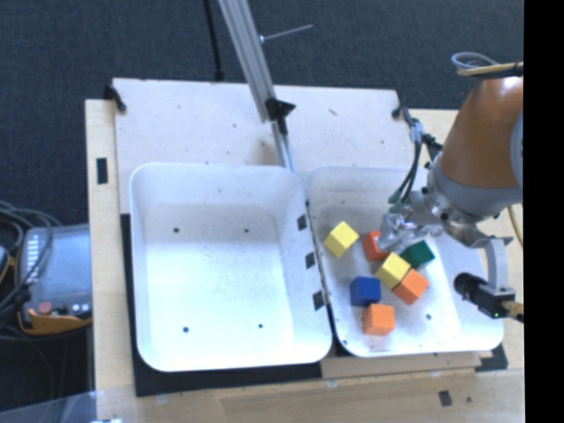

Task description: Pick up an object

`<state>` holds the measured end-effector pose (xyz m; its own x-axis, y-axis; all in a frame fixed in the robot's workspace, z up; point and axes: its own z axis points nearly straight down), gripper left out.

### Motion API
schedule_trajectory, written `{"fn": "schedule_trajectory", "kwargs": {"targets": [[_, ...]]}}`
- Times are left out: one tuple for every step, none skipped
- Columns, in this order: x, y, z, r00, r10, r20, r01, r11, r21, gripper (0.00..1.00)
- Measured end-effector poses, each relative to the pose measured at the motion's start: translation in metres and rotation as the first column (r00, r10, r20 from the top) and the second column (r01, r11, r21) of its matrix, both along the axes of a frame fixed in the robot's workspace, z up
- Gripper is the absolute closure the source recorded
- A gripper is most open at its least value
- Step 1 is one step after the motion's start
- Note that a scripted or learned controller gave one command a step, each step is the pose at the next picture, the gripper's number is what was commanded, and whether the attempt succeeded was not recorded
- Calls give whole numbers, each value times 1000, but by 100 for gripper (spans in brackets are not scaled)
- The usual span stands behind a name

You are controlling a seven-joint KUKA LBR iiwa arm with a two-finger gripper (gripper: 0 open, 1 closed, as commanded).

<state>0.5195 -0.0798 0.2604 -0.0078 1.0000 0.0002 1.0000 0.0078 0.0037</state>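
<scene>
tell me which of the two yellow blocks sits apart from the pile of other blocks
The yellow block nearest the divider between the bins: it stands alone at the left of the right bin. The other yellow block is packed among the green, orange and blue ones.

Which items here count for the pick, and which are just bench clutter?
For the job:
gripper, down among the blocks
red block
yellow block
second yellow block
green block
blue block
two orange blocks
right bin

Lying about:
left bin
aluminium post
</scene>
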Motion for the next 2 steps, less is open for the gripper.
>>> {"fn": "schedule_trajectory", "kwargs": {"targets": [[5, 58, 1, 1000, 1, 0, -1, 1000, 1, 100], [11, 111, -18, 1000, -1, -6, 1, 1000, 1, 100]]}}
